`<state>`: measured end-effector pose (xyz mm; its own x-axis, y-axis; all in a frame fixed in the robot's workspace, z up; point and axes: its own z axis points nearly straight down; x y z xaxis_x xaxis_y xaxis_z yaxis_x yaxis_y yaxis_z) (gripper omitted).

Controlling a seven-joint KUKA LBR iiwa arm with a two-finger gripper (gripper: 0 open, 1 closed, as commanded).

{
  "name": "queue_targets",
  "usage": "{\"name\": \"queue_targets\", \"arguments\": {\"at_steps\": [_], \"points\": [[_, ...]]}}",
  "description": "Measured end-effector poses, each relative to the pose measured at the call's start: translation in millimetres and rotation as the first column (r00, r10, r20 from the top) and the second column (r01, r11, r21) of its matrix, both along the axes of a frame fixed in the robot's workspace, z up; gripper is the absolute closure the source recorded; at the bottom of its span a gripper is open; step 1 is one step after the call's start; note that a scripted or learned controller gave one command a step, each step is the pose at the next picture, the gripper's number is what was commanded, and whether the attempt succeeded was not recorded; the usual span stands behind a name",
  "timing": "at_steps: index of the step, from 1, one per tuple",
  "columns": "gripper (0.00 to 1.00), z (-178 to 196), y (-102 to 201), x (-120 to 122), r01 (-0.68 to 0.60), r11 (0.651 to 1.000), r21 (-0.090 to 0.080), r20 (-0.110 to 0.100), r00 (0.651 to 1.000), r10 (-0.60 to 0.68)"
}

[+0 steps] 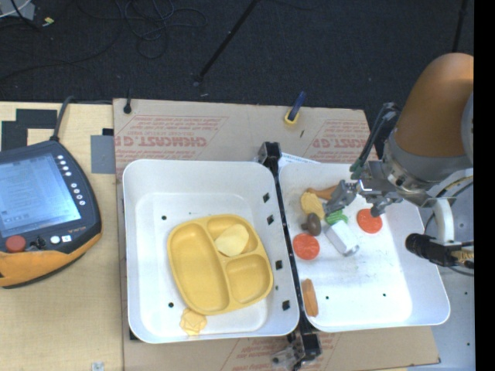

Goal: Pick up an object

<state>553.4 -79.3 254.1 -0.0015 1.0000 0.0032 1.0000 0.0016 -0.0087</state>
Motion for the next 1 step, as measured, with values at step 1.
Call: {"name": "queue_targets", "arguments": {"at_steps": [1], "points": [[0.0,-4.8,50.2,-80.7,-0.001,1.0,0.0,-0.001,1.0,0.001]]}}
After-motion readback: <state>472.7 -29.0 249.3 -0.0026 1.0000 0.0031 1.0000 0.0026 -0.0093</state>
